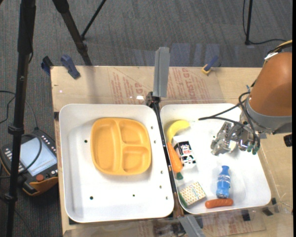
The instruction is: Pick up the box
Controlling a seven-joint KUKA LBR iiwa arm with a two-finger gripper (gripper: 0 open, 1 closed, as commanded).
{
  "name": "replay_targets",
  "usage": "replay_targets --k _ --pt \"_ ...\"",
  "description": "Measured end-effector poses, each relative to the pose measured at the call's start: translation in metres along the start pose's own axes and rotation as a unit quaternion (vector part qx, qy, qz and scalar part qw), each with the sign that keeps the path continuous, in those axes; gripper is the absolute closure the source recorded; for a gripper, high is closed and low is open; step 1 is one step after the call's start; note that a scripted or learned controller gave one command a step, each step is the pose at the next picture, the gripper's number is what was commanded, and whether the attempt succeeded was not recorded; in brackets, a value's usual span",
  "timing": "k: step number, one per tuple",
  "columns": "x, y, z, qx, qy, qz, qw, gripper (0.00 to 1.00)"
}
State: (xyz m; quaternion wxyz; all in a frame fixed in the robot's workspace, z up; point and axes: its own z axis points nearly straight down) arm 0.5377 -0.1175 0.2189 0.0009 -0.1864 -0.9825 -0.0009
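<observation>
Near the right bin's front, box [193, 193] lies slantwise; tool [222, 144] spread unclear.

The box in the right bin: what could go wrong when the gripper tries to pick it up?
1. The box lies near the bin's front wall, leaving little room for the gripper.
2. The sausage and blue bottle lie close beside it, so they may be bumped or grabbed instead.

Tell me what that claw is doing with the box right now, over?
Claw above right bin, carrying nothing. Box lies near the front, untouched. Bottle and sausage crowd it.
</observation>
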Motion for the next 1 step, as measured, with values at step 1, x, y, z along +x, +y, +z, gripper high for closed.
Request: replay_targets --k 1 --pt "0.0037 -0.0564 0.0725 0.000 0.001 -0.136 0.9907 1.00"
